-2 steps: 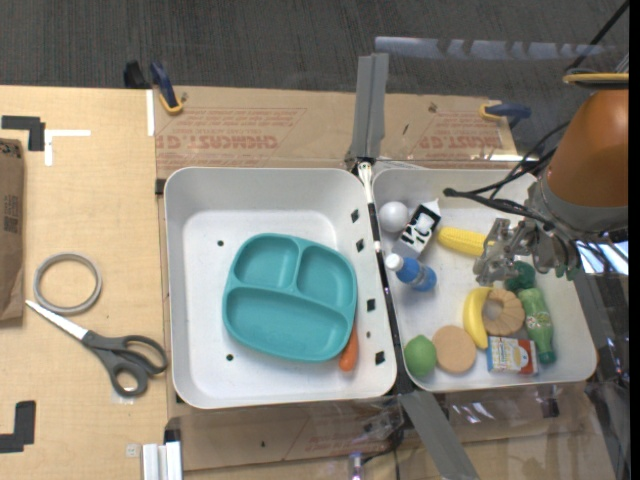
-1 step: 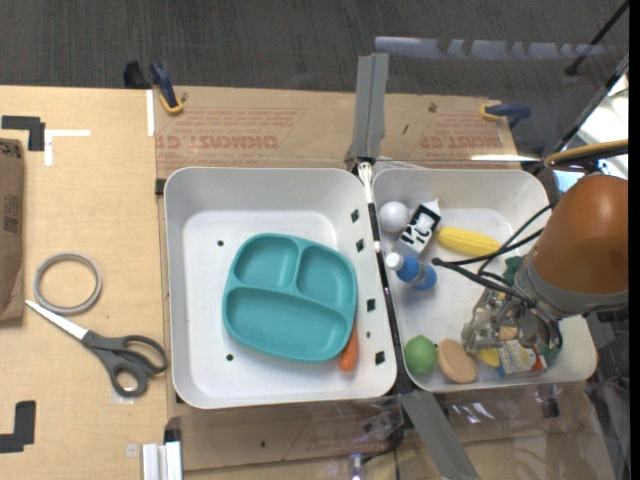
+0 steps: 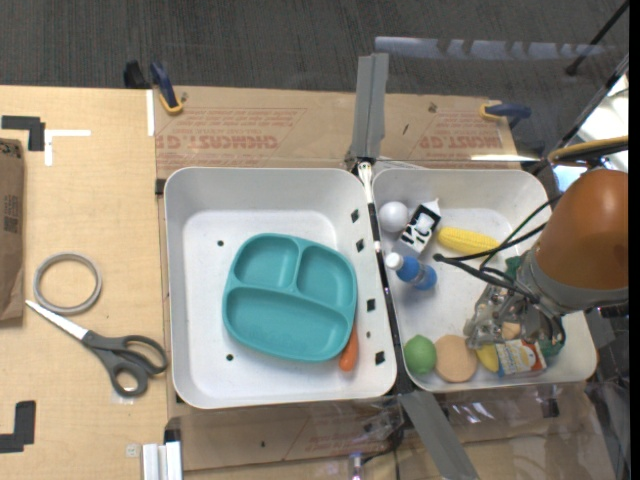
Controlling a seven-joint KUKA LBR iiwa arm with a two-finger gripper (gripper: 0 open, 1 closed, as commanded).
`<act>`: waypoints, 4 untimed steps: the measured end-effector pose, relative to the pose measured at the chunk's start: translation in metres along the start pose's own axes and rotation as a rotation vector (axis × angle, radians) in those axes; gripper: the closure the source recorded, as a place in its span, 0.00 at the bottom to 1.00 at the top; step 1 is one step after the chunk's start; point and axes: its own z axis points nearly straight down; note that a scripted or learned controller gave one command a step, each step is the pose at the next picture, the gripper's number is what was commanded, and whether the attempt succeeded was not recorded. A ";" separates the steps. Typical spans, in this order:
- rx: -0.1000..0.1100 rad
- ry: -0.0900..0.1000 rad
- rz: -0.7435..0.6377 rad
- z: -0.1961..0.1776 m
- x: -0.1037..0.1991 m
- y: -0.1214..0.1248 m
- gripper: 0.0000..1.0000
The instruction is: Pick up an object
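Upside-down red print on cardboard sheet point(image 3: 250, 133), not clearly legible

The gripper point(image 3: 505, 320) sits low in the right bin point(image 3: 470, 180), and its fingers are lost in a clutter of metal and cable, so I cannot tell how they stand. Under it, a small packet point(image 3: 520, 356) and something yellow point(image 3: 487, 359) are partly covered and too jumbled to name. The arm point(image 3: 590, 233) runs off the right edge. An orange carrot point(image 3: 349, 350) is half tucked under the teal tray point(image 3: 291, 298). At far left, a brown bag point(image 3: 10, 230) is cut by the frame.
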 end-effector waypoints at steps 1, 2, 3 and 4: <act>0.000 -0.001 0.016 -0.121 -0.024 0.044 1.00; 0.000 0.003 0.155 -0.046 0.008 0.051 1.00; 0.000 0.002 0.155 -0.046 0.008 0.051 0.00; 0.000 0.000 0.154 0.009 -0.099 0.057 0.00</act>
